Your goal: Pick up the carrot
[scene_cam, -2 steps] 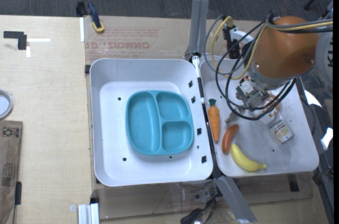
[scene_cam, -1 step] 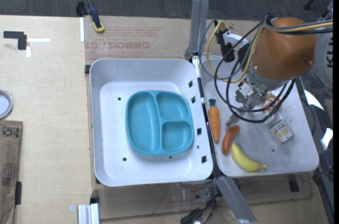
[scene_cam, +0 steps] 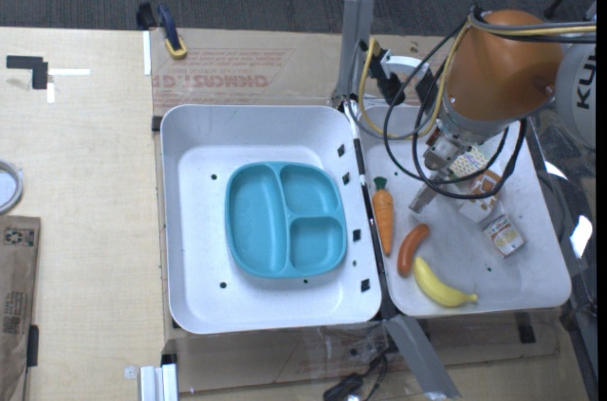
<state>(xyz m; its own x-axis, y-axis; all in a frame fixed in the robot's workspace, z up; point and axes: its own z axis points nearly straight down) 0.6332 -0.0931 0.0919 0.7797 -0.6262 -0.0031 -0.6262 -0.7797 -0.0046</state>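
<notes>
The counter (scene_cam: 76, 153) carries two white bins side by side. The left bin (scene_cam: 190, 228) holds a blue divided plate (scene_cam: 285, 219). The arm (scene_cam: 507, 63) hangs over the right bin (scene_cam: 541, 285), with the gripper (scene_cam: 438, 176) near that bin's centre; whether its fingers are spread or pressed together cannot be told. The carrot (scene_cam: 383, 214) lies at the right bin's nine o'clock edge, leaves toward twelve. A sausage (scene_cam: 412, 248) and banana (scene_cam: 442, 284) lie toward six o'clock.
</notes>
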